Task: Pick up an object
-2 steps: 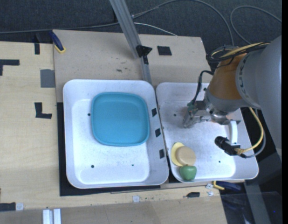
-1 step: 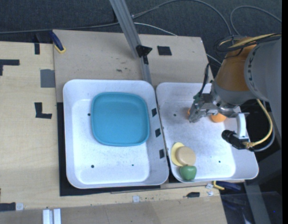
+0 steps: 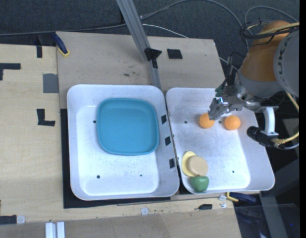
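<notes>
Two orange balls lie in the right bin [image 3: 242,177]: one orange ball [image 3: 206,121] left of centre and a second orange ball [image 3: 232,123] a little to its right. My gripper [image 3: 217,112] hangs over the gap between them, just above and slightly behind both, pointing down. Nothing shows between its tips. At the bin's front left corner sit a tan and yellow round piece [image 3: 194,165] and a green object [image 3: 199,183] in front of it. The arm reaches in from the right with its orange band above the wrist.
The left bin [image 3: 78,148] holds a blue square plate [image 3: 127,126]. A grey metal bar [image 3: 138,31] slants down to the bins' rear divide. Cables hang at the right behind the arm.
</notes>
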